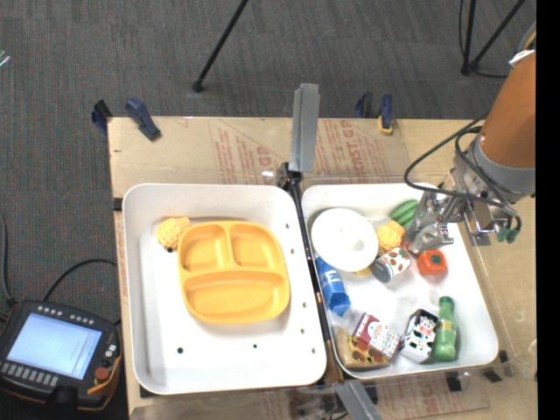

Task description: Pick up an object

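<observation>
Crowding the white plate (344, 237): blue bottle (332, 289) below, can (391, 265), tomato (430, 262) right. Gripper (429, 231) hangs just beside tomato; fingers' spread unreadable. Yellow tray (233, 269) left bin. Cardboard counter (210, 151), carpet (105, 42).

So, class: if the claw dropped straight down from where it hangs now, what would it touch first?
Most likely the red tomato-like toy just beneath the claw, though depth is hard to judge from this slant.

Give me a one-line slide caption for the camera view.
KUKA gripper hovers over the cluttered right bin near a red toy tomato; the left bin holds a yellow divided tray.
</observation>
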You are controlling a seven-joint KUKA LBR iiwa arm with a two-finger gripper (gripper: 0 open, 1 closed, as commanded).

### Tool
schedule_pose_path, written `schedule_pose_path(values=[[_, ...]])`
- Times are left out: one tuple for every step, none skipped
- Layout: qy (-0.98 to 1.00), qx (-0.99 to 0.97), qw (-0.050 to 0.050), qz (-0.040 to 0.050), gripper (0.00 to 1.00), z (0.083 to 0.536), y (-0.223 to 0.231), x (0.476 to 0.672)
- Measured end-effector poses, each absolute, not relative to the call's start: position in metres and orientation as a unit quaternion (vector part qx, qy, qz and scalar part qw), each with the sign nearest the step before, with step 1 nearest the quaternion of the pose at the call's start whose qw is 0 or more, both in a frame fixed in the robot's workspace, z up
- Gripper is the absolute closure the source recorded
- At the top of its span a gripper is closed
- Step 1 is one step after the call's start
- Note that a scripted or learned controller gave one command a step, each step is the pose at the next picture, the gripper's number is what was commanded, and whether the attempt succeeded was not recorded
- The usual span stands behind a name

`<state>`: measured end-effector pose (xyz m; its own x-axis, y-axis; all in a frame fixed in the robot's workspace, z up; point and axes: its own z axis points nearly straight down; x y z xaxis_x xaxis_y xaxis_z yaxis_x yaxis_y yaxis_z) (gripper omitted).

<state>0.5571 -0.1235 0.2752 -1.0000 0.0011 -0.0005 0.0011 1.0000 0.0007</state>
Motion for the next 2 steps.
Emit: schedule_pose_path(values=[[0.998,0.056,-0.001,0.0006,0.00,0.104,-0.115,0.484],[0.996,0.085,0.009,-0.0008,0.00,0.097,-0.091,0.559]])
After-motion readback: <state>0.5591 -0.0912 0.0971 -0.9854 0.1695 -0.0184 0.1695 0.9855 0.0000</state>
